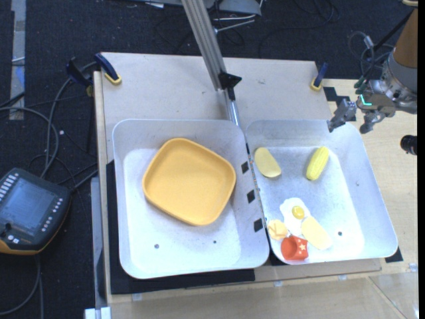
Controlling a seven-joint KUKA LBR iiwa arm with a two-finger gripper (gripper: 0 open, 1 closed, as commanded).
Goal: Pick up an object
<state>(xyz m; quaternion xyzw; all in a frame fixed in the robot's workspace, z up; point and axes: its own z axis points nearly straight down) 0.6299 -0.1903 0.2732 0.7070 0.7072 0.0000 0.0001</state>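
presently: gripper (352,117) hovered spread open, holding nothing, above right bin (372,198) far rim. advised: descend squarely over corn cob (317,163), fingers straddling its narrow width.

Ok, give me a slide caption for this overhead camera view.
Open gripper above the right bin's far corner; corn cob and toy food inside, yellow plate in the left bin.

left bin (133,244) – plate (190,180) | right bin (358,178) – corn (317,163) behind egg (296,212)
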